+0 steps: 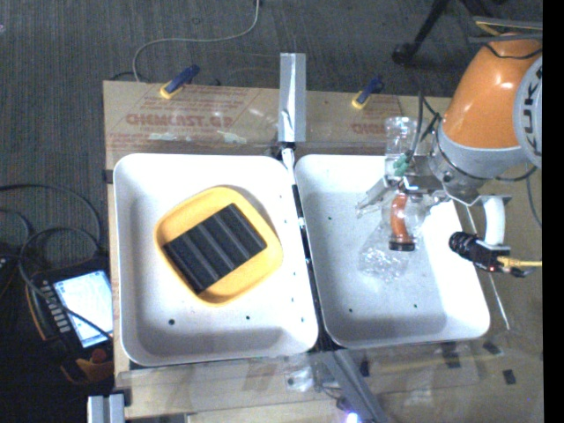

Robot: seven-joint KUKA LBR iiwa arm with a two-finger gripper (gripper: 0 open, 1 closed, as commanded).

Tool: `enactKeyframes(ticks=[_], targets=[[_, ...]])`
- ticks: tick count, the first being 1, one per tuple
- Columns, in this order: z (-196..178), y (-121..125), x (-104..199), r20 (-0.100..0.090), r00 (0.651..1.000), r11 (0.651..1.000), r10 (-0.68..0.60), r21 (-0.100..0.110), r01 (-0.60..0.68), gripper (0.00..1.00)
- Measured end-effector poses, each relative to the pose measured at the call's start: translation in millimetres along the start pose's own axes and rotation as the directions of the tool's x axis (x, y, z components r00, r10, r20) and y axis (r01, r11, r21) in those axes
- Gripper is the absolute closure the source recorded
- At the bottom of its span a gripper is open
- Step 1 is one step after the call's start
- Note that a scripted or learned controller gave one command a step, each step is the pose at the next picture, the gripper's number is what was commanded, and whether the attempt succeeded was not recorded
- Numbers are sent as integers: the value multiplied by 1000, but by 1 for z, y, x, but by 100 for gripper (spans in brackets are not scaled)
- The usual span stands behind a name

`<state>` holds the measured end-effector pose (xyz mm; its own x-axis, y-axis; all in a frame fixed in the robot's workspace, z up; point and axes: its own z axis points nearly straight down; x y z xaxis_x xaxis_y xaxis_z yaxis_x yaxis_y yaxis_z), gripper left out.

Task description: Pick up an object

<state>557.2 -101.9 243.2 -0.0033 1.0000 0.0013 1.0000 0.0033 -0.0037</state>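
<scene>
Two white bins sit on the surface; claw (398, 183) hangs over a clear bottle (394, 236) in the right bin (344, 307), its grip unreadable; pickup unconfirmed.

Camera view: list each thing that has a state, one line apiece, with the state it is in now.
yellow tray with black ridged insert: lying flat in the left bin, turned at an angle.
clear plastic bottle: in the right bin, under the gripper, crumpled; whether it is gripped cannot be told.
gripper: low over the right bin at the bottle's upper end.
</scene>
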Motion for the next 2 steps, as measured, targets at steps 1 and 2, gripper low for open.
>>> enactKeyframes(ticks=[1, 2], targets=[[43, 26, -45, 2, 990, 990, -139, 0, 139, 0], [125, 87, -117, -2, 977, 977, -214, -2, 214, 0]])
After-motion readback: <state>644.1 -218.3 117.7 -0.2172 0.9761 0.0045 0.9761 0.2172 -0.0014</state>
